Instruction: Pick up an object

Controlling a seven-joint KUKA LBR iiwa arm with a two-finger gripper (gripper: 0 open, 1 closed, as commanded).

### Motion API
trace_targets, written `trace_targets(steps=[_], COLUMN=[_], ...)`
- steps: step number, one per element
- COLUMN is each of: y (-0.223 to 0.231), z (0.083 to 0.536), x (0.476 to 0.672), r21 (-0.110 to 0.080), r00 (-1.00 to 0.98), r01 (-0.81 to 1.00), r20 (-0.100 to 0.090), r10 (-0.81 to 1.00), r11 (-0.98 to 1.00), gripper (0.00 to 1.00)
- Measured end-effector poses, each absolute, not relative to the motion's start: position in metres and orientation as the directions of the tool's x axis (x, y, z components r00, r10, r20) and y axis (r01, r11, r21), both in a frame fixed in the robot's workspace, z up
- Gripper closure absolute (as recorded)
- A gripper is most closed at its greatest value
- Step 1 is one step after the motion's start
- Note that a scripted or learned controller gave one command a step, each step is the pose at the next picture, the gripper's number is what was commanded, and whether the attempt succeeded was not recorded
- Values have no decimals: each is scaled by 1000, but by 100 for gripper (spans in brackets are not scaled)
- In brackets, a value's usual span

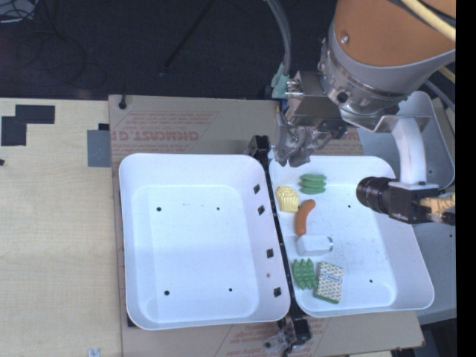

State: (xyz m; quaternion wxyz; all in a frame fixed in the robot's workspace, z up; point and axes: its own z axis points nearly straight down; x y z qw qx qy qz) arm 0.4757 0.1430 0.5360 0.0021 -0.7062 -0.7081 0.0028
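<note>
The right bin (401,274) holds several small items along its left side: a green pea pod (313,182), a yellow corn piece (288,196), an orange sausage (304,216), a white block (314,245), a green ridged piece (303,273) and a patterned box (329,282). My gripper (294,155) hangs above the bin's far left corner, just up and left of the pea pod and above the corn. Nothing shows between its fingers.
The left bin (141,199) sits beside the right one, with a black divider clamp (262,151) between them. A black cylinder (387,195) on a white bracket juts over the right bin's right side. The big orange and grey arm (387,36) looms over the back right.
</note>
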Motion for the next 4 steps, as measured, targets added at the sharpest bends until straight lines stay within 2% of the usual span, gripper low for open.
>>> trace_targets(steps=[1, 2, 3, 4], y=[229, 225, 224, 224], z=[536, 546, 546, 546], x=[475, 476, 476, 476], r21=[-5, -8, -8, -8], r00=[-9, -1, 0, 0], r01=[1000, 1000, 1000, 1000], r20=[0, -3, -3, -3], r10=[1000, 1000, 1000, 1000], r11=[9, 1, 0, 0], gripper=[100, 100, 0, 0])
